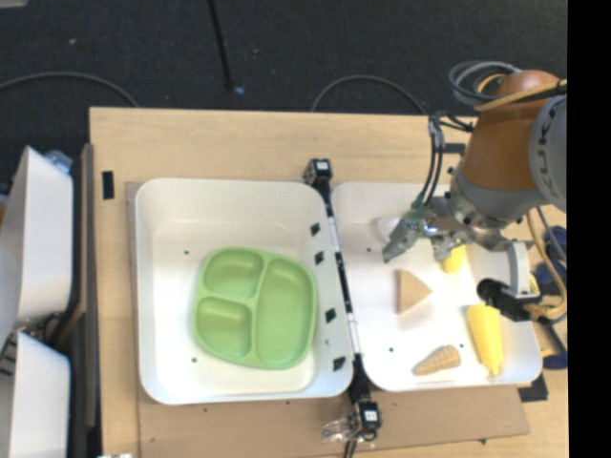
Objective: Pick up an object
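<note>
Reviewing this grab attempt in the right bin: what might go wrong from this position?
The gripper hangs over bare bin floor, apart from the tan wedge, so closing here would likely catch nothing. A small yellow piece sits partly under the wrist and may get knocked. The yellow corn and the cone lie near the right bin's rim, awkward for fingers.

Even overhead light falls on the pale wooden worktop (239, 141), leaving the two white bins (162, 218) bright, close to washed out along their floors and rims. The dark floor (143, 36) beyond the worktop is dim and grainy. Shadows are soft and short, pooling under the green divided plate (256, 305). The picture is low in resolution and slightly soft, with fine detail smeared throughout.
</note>
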You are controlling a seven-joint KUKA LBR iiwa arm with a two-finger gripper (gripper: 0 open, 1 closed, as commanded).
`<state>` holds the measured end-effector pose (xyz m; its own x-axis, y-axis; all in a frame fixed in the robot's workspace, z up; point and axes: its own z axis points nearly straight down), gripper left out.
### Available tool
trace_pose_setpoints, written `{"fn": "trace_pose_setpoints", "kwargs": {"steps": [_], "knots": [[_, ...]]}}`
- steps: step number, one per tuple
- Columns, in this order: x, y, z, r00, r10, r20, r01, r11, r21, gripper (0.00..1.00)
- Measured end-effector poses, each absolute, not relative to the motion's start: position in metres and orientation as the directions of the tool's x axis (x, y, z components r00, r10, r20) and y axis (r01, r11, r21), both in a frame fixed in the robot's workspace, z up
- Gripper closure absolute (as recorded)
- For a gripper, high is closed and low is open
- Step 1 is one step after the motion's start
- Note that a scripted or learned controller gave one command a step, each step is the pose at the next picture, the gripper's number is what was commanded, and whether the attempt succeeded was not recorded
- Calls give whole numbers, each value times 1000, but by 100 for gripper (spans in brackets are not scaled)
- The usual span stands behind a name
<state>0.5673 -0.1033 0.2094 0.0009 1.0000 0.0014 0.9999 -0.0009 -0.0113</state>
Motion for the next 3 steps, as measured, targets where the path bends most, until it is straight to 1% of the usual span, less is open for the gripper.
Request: {"fn": "trace_pose_setpoints", "kwargs": {"steps": [1,2,3], "knots": [[570,-103,216,-2,1000,0,1000,2,1,0],[568,-105,174,2,1000,-2,1000,-2,-2,0],[578,-111,122,3,1000,-2,1000,-3,-1,0]]}}
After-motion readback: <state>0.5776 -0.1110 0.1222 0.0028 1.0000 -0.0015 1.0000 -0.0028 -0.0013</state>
